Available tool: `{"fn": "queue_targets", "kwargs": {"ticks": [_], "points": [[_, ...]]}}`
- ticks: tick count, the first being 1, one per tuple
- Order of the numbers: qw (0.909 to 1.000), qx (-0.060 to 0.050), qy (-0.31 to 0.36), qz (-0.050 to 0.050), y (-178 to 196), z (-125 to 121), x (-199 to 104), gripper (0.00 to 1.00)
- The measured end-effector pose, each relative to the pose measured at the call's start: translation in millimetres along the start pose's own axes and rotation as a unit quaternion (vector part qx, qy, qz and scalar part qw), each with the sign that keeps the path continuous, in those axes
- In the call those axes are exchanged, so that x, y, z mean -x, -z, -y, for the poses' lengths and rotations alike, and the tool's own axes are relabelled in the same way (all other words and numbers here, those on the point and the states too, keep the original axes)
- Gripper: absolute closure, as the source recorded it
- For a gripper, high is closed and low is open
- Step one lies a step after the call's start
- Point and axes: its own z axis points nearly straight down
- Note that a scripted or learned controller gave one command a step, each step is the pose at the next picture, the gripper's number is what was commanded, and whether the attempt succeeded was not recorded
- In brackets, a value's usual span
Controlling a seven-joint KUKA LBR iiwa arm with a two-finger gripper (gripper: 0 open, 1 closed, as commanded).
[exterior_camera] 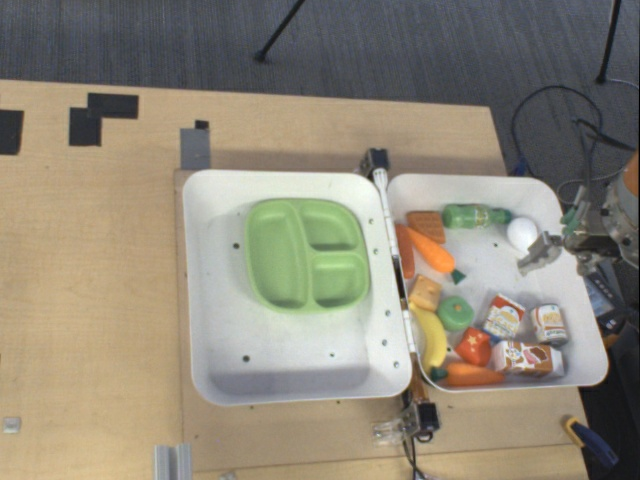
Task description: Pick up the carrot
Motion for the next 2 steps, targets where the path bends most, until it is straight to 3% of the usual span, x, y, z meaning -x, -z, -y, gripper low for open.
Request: {"fn": "queue_targets", "kwargs": {"ticks": [1, 2], "points": [[1.0, 0.0, -0.006, -0.001, -54.2, -81.2, -66.2, 0.0], [0.9974, 0.001, 0.071, 0.0, -146.6, -77.8, -82.0, 0.0]]}}
